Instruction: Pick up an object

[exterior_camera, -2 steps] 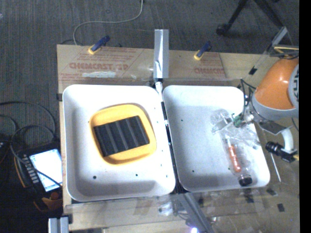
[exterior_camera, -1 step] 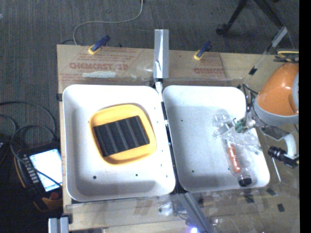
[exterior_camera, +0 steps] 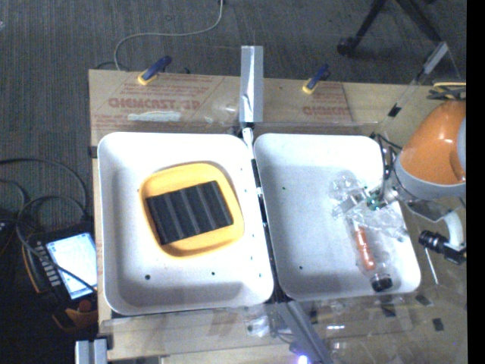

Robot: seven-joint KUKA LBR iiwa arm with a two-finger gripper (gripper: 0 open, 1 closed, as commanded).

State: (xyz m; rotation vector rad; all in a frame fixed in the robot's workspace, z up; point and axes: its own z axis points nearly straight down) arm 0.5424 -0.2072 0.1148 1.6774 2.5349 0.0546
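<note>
A clear plastic bottle [exterior_camera: 367,241] with an orange insert and a black cap lies along the right side of the right bin [exterior_camera: 303,203]. Crumpled clear plastic [exterior_camera: 347,189] sits at its upper end. A yellow tray-like object with a black ribbed centre [exterior_camera: 192,208] lies in the left bin [exterior_camera: 121,165]. The arm's orange band [exterior_camera: 436,150] hangs over the right bin's right rim. My gripper [exterior_camera: 381,195] is low beside the bottle's upper end, partly hidden under the wrist and blending with the clear plastic.
A metal divider post [exterior_camera: 251,86] stands behind the gap between the bins. Two blue-and-yellow clamps [exterior_camera: 154,70] [exterior_camera: 316,77] hold the board at the back. A black cylinder [exterior_camera: 433,241] on the arm juts out right of the bin.
</note>
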